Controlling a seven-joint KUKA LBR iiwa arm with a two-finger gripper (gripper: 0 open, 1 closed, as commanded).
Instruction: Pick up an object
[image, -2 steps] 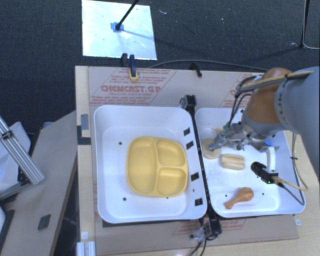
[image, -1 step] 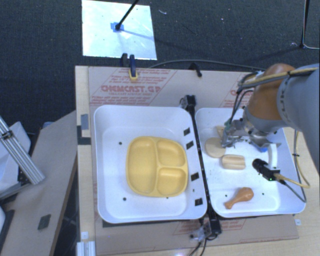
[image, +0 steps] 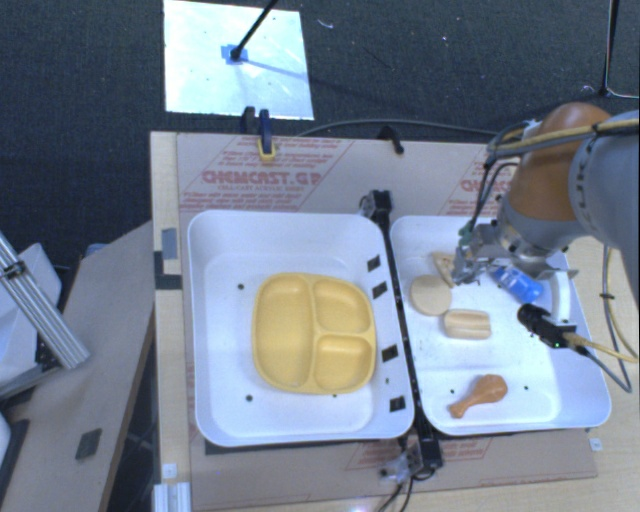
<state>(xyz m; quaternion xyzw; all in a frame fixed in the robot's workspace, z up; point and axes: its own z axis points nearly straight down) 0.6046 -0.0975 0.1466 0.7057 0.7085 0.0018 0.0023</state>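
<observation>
The arm (image: 585, 165) runs off the right edge and hides part of a blue object (image: 519, 284).

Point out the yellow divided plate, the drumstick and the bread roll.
yellow divided plate (image: 312, 332): camera view, on the ridge where its compartments meet, in the left bin.
drumstick (image: 485, 391): camera view, on its thick meaty end, in the right bin.
bread roll (image: 467, 324): camera view, on the middle of its top.

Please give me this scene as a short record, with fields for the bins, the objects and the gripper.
left bin: holds a yellow divided plate
right bin: holds a round cookie, a bread roll, a drumstick, a blue object
gripper: low over the right bin's far left part, beside the cookie
fingers: cannot tell
object held: none seen
</observation>
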